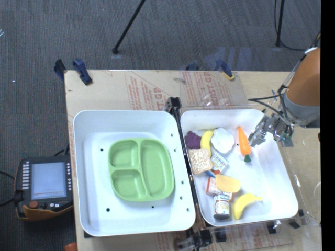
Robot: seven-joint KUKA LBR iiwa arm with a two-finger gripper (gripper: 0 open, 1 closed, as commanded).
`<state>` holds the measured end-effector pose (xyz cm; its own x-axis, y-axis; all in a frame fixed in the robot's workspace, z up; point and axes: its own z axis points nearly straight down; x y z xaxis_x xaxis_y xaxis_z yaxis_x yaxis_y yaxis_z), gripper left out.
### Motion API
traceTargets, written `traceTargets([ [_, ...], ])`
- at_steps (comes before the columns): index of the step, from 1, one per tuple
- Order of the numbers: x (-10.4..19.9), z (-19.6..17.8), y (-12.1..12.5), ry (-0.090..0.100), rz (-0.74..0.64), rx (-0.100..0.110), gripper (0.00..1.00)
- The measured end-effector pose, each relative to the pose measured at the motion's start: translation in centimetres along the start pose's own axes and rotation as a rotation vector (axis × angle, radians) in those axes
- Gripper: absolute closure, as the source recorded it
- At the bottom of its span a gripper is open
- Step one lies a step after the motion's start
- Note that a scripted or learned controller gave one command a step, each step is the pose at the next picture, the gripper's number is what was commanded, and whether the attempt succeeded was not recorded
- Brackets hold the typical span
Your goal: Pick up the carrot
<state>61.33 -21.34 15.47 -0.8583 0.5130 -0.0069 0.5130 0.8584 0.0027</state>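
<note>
The gripper (260,135) hangs over the right bin (277,187), and whether it is open or closed cannot be told from this view. The carrot (243,142) lies on the bin floor just to its left, apart from it, with the white cup (223,139) beyond that.

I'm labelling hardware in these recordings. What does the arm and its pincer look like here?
The arm enters from the right edge: a rounded orange section above a grey wrist band. Thin dark cables loop off the wrist toward the bench. The pincer is a small, silvery-grey metal assembly with darker parts, too blurred to make out markings.
</note>
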Motion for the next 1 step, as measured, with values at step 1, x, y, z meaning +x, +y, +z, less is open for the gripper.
traceTargets([
  [1, 6.18, 6.89, 3.17, 0.011, -0.196, 0.0, 1.0],
])
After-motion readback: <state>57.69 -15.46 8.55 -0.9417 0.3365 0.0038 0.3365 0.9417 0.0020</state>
